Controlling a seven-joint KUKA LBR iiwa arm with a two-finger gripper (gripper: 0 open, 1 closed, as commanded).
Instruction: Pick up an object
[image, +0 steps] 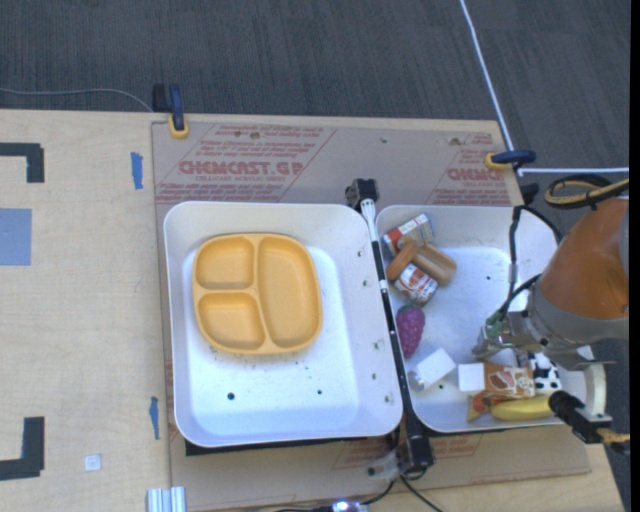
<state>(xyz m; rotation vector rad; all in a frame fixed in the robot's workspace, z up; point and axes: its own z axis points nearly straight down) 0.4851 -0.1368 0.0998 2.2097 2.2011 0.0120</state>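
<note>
The right bin (500, 265) holds several small objects. Two brown sausages (422, 262) lie at its far left beside a red-and-white can (405, 234), with another can (418, 287) just below them. Nearer lie a purple fruit (410, 328), two white blocks (434, 367) (471, 377), an orange packet (508, 381), a yellow banana (520, 408) and a black-and-white spotted piece (543, 375). My gripper (497, 338) hangs low over the bin's right part, just above the orange packet. I see nothing held in it.
The left bin (340, 380) carries a yellow divided plate (257, 293). The grey arm with its orange band (597, 262) covers the right bin's right side. Black clips (361, 190) sit on the rim between the bins. Cardboard (240, 165) lies under both bins.
</note>
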